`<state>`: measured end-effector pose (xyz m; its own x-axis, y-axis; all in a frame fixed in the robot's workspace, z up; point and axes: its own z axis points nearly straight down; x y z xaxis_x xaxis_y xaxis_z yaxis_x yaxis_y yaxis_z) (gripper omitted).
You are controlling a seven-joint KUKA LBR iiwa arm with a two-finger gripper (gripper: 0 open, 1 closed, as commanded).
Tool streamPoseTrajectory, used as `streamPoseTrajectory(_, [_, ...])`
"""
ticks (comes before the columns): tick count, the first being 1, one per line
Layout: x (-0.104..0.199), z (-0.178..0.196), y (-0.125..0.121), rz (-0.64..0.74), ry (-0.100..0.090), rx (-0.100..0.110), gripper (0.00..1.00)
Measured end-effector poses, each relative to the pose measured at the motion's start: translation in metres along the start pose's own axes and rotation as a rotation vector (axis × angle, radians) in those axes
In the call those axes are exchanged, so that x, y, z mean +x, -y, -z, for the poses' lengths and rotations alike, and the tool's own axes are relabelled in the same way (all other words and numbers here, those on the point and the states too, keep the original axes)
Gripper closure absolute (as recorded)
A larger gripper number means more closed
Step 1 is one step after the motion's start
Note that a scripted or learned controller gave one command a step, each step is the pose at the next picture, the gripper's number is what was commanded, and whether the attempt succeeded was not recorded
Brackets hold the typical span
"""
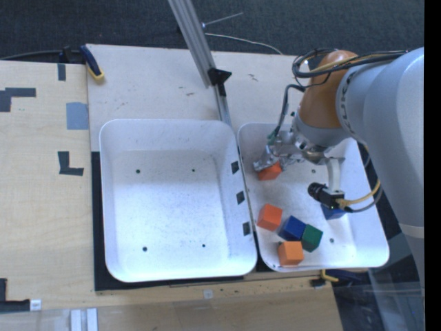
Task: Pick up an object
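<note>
Overhead, you saw two shallow white bins side by side on the surface (158,81): the left bin (172,133) and the right bin (362,250). Your single arm (386,109) reached in from the right, its orange band (324,92) above the wrist, and the jaws (267,163) sat low over the upper left part of the right bin. An orange block (270,172) lay directly at the jaws, touching or nearly so; whether the jaws were open or closed on it could not be told. You could count six blocks in the right bin: three orange ones, the second (270,217) and third (291,253) lower down, two blue ones (293,227) (333,212), and one green block (312,237) just beside the lower blue one.
</note>
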<state>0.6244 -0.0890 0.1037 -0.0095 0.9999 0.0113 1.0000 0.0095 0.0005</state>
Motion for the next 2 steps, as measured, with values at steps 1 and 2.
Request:
streamPoseTrajectory(1, [-0.002,0.016,0.012,-0.009,0.010,0.004,1.00])
streamPoseTrajectory(2, [0.091,0.091,-0.030,0.001,0.008,-0.007,1.00])
